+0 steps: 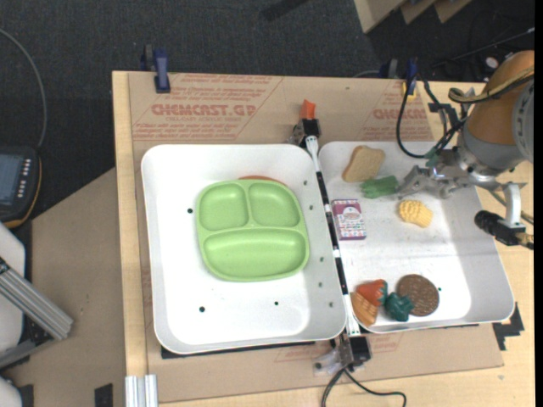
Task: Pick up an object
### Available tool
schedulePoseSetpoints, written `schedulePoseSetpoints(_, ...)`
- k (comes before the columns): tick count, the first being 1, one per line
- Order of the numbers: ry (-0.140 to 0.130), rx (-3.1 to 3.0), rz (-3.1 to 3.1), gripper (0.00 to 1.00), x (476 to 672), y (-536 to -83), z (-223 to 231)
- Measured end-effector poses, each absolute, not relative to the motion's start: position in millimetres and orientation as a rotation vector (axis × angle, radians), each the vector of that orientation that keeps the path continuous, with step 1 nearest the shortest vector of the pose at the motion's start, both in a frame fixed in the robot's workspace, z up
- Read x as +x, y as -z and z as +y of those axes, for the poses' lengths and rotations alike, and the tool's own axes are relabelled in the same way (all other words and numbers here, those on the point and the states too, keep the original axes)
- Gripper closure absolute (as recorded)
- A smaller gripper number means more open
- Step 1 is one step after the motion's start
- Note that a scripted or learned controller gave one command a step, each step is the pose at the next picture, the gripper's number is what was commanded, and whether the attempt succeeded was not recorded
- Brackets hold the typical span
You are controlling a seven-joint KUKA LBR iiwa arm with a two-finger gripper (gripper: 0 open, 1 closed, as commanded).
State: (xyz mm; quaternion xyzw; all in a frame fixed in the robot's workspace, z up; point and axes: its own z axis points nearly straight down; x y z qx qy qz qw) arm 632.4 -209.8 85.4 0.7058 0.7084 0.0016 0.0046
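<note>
The desk carries two white bins side by side. The left bin lies well to the left of the claw and holds a green plate with three compartments. A thin red edge shows at the far rim of the plate; what it belongs to cannot be determined.

The right bin lies under and around the claw. A pink card lies left of the claw and nearer the camera, beside the divider between the bins. A bread slice lies left of the claw, close to the far wall. A green piece lies just left of the claw, touching the near edge of the bread slice. A corn cob lies just below the claw in the view, near it but apart from it.

At the near wall, well away from the claw, three items sit together: an orange piece, a teal piece and a brown disc. The teal piece touches both neighbours.

The claw sits low over the far part of the right bin, reached in from the right. Nothing is visible in its grasp. Whether it is open or closed cannot be determined from this view.
</note>
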Motion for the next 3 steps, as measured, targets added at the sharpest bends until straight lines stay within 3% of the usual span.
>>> schedulePoseSetpoints(1, 0.003, 2.226, 2.224, 0.00, 579.0, -85, -194)
schedulePoseSetpoints(2, -0.004, 2.213, 2.224, 0.00, 637.6, -85, -178)
schedulePoseSetpoints(3, 0.003, 2.226, 2.220, 0.00, 600.6, -85, -197)
